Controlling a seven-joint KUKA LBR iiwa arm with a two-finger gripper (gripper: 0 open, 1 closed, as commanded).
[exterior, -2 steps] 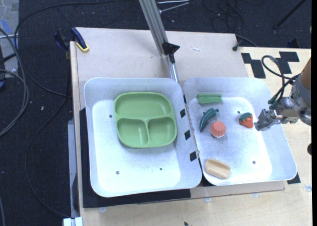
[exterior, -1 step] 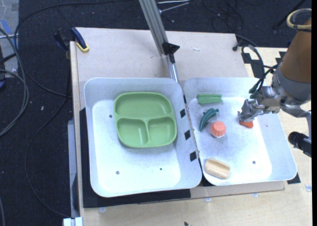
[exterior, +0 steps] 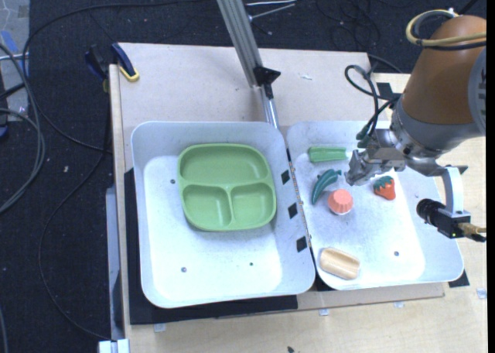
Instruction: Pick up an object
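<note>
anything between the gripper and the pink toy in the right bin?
Nothing visible does. The gripper hangs just up and right of the pink toy, with bare bin floor between. The dark green toy lies close on the left, the red strawberry to the right.

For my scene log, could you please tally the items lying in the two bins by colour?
Green: 3, the divided plate in the left bin, plus the long green piece and the dark green pepper in the right bin
Pink: 1, the round pink piece
Red: 1, the strawberry
Tan: 1, the bread roll
Total: 6
</note>
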